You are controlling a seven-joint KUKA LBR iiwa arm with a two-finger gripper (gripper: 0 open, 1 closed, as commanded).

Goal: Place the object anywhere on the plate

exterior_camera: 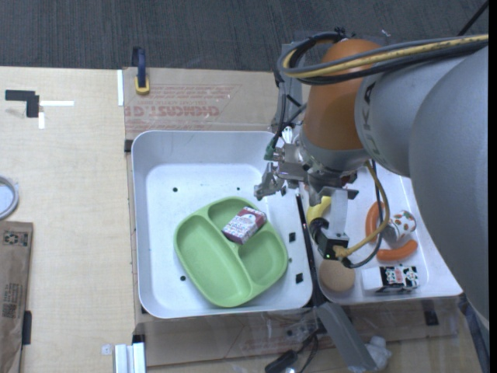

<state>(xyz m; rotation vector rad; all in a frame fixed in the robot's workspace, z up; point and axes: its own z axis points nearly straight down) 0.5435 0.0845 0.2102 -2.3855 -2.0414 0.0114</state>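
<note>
**A:** Start with the biggest thing you see, the arm [404, 99]. It comes in from the right and hangs over the wall where the two bins meet, its orange band over the back edge of the left bin [147, 208]. I'd guess it sits there because that spot is just beyond the plate's far rim.

**B:** And the bins themselves?

**A:** You have the left bin holding the green plate [225, 266], which lies toward the bin's front edge, tilted corner-wise, with three compartments. The right bin [435, 286] is mostly under the arm; along its front edge you can make out an egg-shaped thing [336, 277] at the front left corner, an orange curved piece [388, 247], and a small black-and-white printed box [392, 277].

**B:** Where is the object you care about?

**A:** The small pink-and-white carton [243, 225] lies on the plate, at its back rim, resting on the ridge between compartments. Nothing is touching it. By that measure I'd judge the placing done.

**B:** And the claw?

**A:** The gripper [270, 183] hangs above the bin floor just behind the plate's back rim, near the carton but apart from it. I cannot tell you whether it is spread or closed; the wrist and cables blur it.
</note>
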